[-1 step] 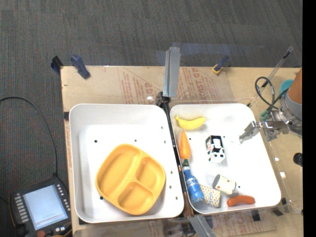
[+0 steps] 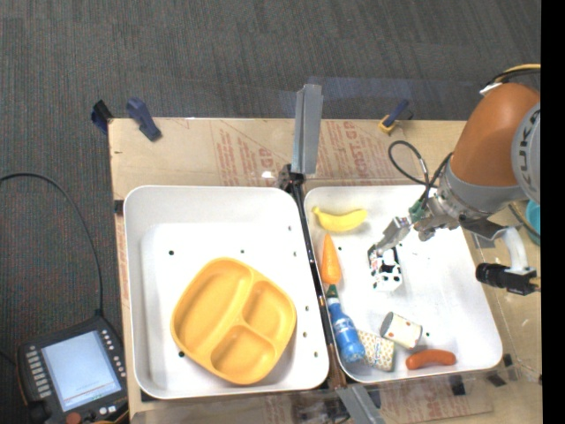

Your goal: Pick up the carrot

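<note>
Bottle, blue, lies nearest in the right bin, along its left wall. Just beyond it, the carrot lies against the same wall, long axis running near to far, narrow tip pointing away toward the banana. Right of the carrot, the gripper hangs with fingers spread, pinching nothing, above a black-and-white toy.
</note>
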### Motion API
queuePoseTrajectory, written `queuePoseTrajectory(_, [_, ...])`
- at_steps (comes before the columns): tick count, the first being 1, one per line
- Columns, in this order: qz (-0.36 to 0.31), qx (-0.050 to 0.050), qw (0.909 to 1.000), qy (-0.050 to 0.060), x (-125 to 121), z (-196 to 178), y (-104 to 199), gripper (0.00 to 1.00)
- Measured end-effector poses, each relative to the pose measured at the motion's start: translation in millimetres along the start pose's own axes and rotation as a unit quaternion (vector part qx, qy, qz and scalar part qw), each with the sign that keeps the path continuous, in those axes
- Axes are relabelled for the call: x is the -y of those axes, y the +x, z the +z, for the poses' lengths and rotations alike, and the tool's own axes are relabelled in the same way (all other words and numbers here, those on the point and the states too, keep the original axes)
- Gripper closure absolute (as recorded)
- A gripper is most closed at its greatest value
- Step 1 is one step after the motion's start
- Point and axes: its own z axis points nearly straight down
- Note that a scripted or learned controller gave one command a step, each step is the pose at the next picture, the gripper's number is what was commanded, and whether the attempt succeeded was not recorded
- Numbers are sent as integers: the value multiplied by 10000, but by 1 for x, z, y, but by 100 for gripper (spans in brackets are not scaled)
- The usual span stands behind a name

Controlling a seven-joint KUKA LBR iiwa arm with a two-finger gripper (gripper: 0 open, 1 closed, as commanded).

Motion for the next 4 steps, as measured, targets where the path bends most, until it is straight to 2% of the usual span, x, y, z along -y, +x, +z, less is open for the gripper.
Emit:
queuePoseTrajectory(1, [529, 3, 9986, 0, 4, 81, -14, 0])
queuePoseTrajectory(2, [540, -6, 9985, 2, 4, 71, -14, 100])
queuePoseTrajectory(3, [-368, 9, 9993, -11, -11, 14, 35, 100])
queuePoseTrajectory(4, [1776, 9, 9841, 0, -23, -15, 52, 100])
